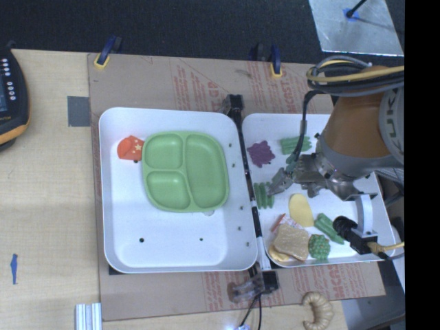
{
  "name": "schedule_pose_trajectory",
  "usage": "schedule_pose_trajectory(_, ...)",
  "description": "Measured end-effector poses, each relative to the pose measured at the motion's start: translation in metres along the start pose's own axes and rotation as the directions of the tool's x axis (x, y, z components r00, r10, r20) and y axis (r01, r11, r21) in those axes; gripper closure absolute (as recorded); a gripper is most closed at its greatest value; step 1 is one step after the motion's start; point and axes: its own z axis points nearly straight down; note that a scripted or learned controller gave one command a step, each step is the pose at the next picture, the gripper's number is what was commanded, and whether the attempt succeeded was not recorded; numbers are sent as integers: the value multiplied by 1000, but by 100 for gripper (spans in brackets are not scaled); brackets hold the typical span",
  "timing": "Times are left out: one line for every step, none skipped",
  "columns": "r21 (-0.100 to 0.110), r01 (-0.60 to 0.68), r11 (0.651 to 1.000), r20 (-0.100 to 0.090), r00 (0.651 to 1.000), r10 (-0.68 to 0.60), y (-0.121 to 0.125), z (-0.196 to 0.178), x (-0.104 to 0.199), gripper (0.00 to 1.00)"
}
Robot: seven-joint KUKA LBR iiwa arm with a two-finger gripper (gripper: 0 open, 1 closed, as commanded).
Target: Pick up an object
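Observation:
My gripper (283, 180) hangs over the left half of the right bin (271, 124), under the grey wrist and orange band. Its tip is just above a dark green pod (262, 195) near the bin's left wall. Purple grapes (260, 153) and a green bean bundle (294, 144) lie behind it. In front lie a yellow fruit (300, 210), a bread slice (291, 242), broccoli (318, 246), a green cucumber (330, 228) and a thin red piece (278, 221). I see nothing clearly held.
The left bin (172, 253) holds a green divided plate (185, 170) and a red toy (130, 148) by its left wall. A control pendant (10, 102) sits at the far left of the bench. A tan curled object (317, 309) lies outside the bins at the front.

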Motion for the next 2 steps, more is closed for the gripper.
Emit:
schedule_pose_trajectory(-6,2,1000,3,1000,-2,68,104,-44,0)
schedule_pose_trajectory(-18,8,1000,2,1000,-8,152,95,-58,0)
